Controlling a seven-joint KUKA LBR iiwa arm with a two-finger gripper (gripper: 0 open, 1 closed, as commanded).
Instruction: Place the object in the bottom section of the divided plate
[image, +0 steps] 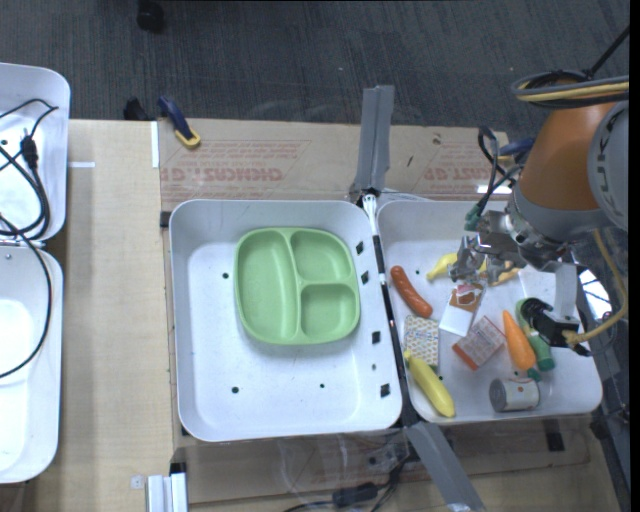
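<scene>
1. A smooth green divided plate (297, 286) with rounded corners is seated in the left bin (200, 400)
2. The gripper (478, 255) is seen low in the cluttered right bin (575, 395), beside a small yellow banana (441, 267); its grip cannot be told
3. Bare white floor is left around the plate

Even, fairly bright overhead light fills the frame. The two white bins (190, 330) are nearly washed out, with only soft, short shadows along their inner walls. The green plate (297, 285) shows mild sheen. The dark floor along the top is dim. Focus is moderately soft throughout, with fine detail slightly smeared.
</scene>
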